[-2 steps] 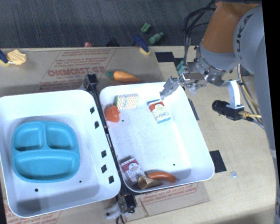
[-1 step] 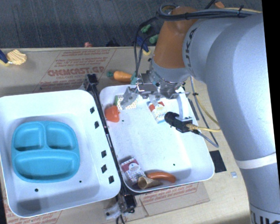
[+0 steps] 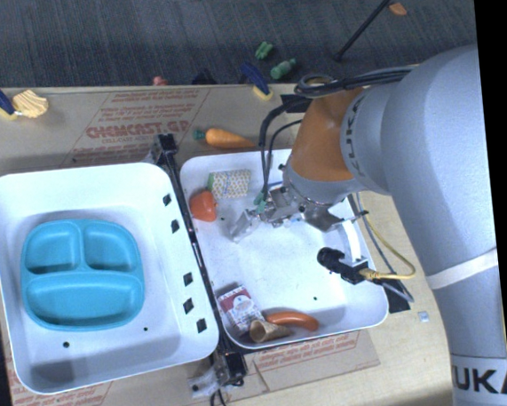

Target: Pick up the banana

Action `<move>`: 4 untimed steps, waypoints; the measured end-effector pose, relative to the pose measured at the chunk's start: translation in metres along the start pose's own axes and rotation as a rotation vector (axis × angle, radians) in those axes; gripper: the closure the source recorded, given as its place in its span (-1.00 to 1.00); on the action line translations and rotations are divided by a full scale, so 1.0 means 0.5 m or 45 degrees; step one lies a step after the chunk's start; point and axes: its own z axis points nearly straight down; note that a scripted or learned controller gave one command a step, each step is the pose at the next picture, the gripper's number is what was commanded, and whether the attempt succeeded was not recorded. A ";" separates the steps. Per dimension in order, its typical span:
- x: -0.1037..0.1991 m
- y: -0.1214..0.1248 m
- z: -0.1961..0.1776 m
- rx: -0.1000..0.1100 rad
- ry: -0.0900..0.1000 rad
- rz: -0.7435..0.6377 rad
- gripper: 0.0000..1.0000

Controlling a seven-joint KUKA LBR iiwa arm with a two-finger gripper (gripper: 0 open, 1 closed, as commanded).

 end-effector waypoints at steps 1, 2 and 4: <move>0.048 -0.078 0.000 0.000 0.001 -0.376 -1.00; 0.236 -0.014 -0.203 -0.005 -0.002 -0.519 -1.00; 0.078 -0.053 -0.326 -0.005 -0.008 -0.868 -1.00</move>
